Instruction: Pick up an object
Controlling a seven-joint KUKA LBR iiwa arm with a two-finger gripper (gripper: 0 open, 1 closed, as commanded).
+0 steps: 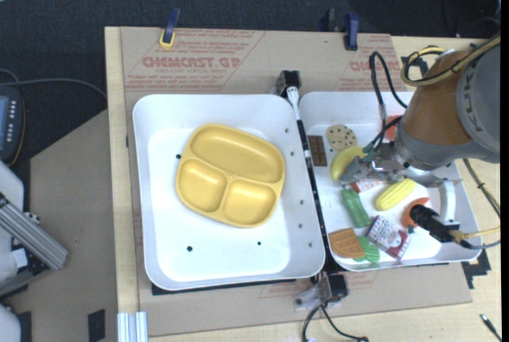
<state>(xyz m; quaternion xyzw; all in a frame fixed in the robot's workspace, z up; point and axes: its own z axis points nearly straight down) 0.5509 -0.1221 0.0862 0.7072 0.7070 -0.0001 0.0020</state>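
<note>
Grey gripper [367,167]: dipping into the right bin [454,250], can't tell its grip
Banana [343,161]: lying near that bin's left wall, touching it
Progress: nothing's getting lifted yet

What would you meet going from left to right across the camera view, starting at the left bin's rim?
Left bin → yellow divided plate → brown chocolate bar → banana → corn cob → grey and orange arm.

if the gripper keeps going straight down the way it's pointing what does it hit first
Probably the green toy vegetable or the red-and-white packet beside it, on the right bin floor just under the gripper. Depth is hard to judge from this slanted view.
</note>
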